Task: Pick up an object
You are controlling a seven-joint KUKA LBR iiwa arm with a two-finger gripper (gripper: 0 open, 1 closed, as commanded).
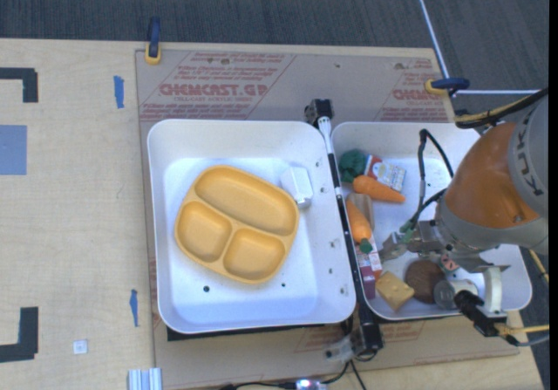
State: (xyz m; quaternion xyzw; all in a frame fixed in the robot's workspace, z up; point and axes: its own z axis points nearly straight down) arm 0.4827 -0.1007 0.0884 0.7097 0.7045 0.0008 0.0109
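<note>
Tool (410, 244) low inside right bin (521, 292), just above brown object (422, 278); arm bent in from right; we cannot tell its grip state.

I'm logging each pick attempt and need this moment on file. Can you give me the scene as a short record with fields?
left bin: yellow divided tray, small white block by its upper right edge
right bin: two carrots, green item, white packet, tan chunk, brown round item
arm: low over right bin's near right part
gripper: down among items near the brown round item
grasp: cannot tell
</note>
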